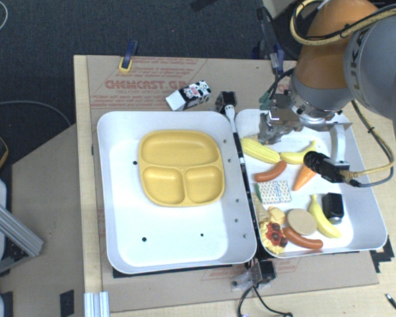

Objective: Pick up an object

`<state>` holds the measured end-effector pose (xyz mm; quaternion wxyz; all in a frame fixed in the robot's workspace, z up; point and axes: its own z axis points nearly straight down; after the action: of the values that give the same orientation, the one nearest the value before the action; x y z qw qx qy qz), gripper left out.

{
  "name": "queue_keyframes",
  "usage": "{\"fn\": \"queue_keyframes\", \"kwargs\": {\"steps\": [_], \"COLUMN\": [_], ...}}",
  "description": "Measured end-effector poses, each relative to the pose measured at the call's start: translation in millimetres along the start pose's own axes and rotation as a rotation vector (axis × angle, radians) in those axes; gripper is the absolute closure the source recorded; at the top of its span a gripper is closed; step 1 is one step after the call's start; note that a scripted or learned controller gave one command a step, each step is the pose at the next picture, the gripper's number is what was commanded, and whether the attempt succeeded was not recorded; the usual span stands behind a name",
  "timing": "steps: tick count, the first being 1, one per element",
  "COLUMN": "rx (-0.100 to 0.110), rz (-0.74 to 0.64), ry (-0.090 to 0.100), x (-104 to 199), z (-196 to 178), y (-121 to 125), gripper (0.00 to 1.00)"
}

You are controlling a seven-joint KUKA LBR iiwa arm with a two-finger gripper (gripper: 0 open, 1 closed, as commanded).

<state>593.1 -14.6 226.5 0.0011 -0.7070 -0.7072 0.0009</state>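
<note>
Nothing lifted yet: yellow plastic corn cob (260,151) lying at far left of right white bin (366,226), among toy sausage (270,172), carrot (304,176) and banana (324,218). Gripper (272,128) hovering just above corn, opening impossible to tell. Left white bin (119,236) holding yellow divided tray (181,166).

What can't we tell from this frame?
- Gripper finger state: camera view, the wrist overhangs it and the fingers are too small to read.
- Far part of the right bin: covered by the arm.
- Carrot: top end hidden behind a black fitting.
- Small black and white box: print too small.
</note>
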Motion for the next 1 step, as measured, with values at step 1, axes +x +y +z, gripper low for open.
{"fn": "queue_keyframes", "kwargs": {"steps": [1], "rx": [-0.005], "rz": [0.002], "ry": [-0.001], "x": [-11.4], "z": [-7.7], "y": [1.3], "gripper": [1.0]}}
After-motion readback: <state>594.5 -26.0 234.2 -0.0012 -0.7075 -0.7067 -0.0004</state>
